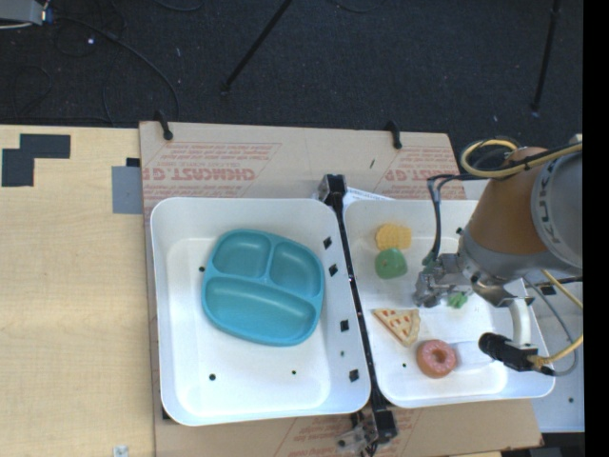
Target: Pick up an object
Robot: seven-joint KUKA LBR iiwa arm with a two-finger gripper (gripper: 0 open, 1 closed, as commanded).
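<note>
Two shallow white bins are seen side by side on a sheet of cardboard [285, 165], which lies on a pale wooden bench [71, 293]. Red print is visible on the cardboard behind the bins, upside down from this view; it cannot be read with certainty.

In the left bin [181, 388] a teal divided plate [262, 286] is found, with two small compartments towards the back and one long one towards the front. It lies flat, near the middle of the bin.

In the right bin [476, 388] four small items are laid out. A yellow piece [393, 235] sits towards the back, and a green ball [390, 264] is placed just in front of it, touching or nearly so. Nearer the front a pizza slice [401, 324] is seen, and a pink doughnut [437, 358] lies just beside it, to the right and nearer the front edge.

The gripper [436, 287] is lowered into the right bin, to the right of the green ball and behind the pizza slice. A small green thing [459, 300] is glimpsed at its side. Whether the jaws are open or closed cannot be told, and nothing is clearly shown between them.
</note>
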